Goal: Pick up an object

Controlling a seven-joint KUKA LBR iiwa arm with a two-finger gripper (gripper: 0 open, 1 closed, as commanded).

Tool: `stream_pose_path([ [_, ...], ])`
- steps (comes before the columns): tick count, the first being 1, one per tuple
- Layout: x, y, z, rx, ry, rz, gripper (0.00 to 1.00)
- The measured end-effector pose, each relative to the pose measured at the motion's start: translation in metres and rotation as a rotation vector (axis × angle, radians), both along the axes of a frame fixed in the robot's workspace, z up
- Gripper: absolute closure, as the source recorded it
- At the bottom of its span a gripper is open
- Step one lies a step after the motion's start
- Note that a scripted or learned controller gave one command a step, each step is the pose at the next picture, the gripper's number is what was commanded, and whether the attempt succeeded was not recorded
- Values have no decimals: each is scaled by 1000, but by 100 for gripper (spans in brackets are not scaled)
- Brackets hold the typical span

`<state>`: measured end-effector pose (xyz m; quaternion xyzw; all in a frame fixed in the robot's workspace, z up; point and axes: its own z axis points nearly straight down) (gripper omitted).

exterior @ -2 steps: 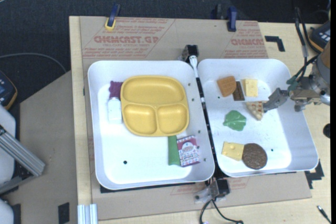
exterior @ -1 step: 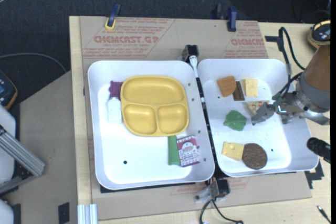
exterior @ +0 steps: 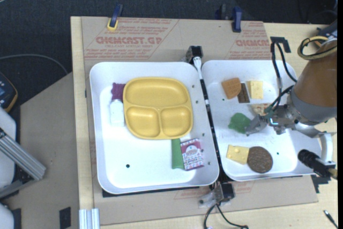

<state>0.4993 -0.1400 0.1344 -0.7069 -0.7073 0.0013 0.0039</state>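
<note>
In the right bin, my gripper is low at mid-bin, just right of a green leafy piece and touching or nearly touching its edge. A small tan item lies just above the gripper, partly hidden by it. Also in this bin are a brown toast slice, a dark brown and pale yellow block, a yellow cheese wedge and a round brown patty. Nothing visibly hangs from the gripper.
The left bin holds a yellow divided plate, a purple item, a small white bottle and a green-and-red packet. The grey arm with its orange band covers the right bin's right side. Clamps sit on the bench's far edge.
</note>
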Motion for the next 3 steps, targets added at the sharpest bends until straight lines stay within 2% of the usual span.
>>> stream_pose_path([
  [1, -1, 1, -53, -1, -2, -1, 0],
  [2, 0, 0, -39, -4, -9, -3, 100],
  [3, 12, -3, 14, -7, -15, 1, 100],
])
